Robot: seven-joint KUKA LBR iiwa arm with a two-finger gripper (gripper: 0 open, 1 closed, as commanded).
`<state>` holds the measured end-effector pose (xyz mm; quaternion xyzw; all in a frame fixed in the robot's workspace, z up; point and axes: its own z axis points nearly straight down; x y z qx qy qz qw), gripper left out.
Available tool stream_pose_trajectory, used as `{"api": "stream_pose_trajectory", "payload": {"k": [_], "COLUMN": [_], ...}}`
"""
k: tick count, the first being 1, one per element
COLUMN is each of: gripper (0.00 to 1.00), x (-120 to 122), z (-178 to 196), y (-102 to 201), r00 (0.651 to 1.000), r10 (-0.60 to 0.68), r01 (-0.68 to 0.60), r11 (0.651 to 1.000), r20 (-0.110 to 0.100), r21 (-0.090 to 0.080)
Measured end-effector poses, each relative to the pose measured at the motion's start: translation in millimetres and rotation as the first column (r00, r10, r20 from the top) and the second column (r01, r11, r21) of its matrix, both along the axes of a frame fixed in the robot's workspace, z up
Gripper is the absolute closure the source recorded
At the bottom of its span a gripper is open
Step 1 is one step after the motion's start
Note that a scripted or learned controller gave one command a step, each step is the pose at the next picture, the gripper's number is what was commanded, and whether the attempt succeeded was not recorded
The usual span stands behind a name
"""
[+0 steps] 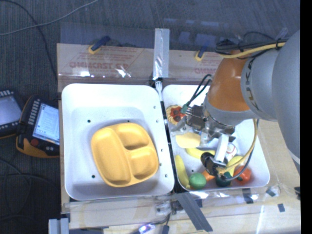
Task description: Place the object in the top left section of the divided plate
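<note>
While the pincer (pixel 191 121) hangs low among the toy food (pixel 187 141) in the right bin (pixel 262 172), its grip impossible to judge, picking seems under way; the yellow divided plate (pixel 109 155), well apart, awaits a lift and carry.

a pale brown bench (pixel 112 62) seen from above, standing on dark grey carpet (pixel 58 9). its back part is covered by a clear sheet, held by two yellow clamps, one at the left (pixel 99 44) and one at the right (pixel 200 54). a silver strip (pixel 161 52) runs from the back edge towards the middle. two shallow white bins sit side by side on the bench, touching along their inner rims. the left bin (pixel 78 96) bears a yellow divided plate (pixel 126 152) on its floor, turned at a slant. the right bin (pixel 262 167) bears a cluster of small colourful toy foods (pixel 197 181) near its front edge.
</note>
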<state>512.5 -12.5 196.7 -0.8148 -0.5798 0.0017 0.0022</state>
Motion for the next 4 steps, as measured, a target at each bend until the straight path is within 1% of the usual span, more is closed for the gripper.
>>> {"api": "stream_pose_trajectory", "payload": {"k": [1,2,3,4], "gripper": [1.00,1.00,1.00,1.00], "x": [-17.3,-29.5,-29.5,45.7], "z": [-14.5,-14.7,-7.2,-14.8], "y": [13.1,43.4,44.3,111.3], "r00": [0.989,0.995,0.994,0.998], "r10": [0.151,0.104,0.106,0.064], "r01": [-0.151,-0.104,-0.106,-0.064], "r11": [0.989,0.995,0.994,0.998], "r20": [0.000,0.000,-0.004,-0.001], "r21": [0.000,0.001,0.003,-0.004]}}
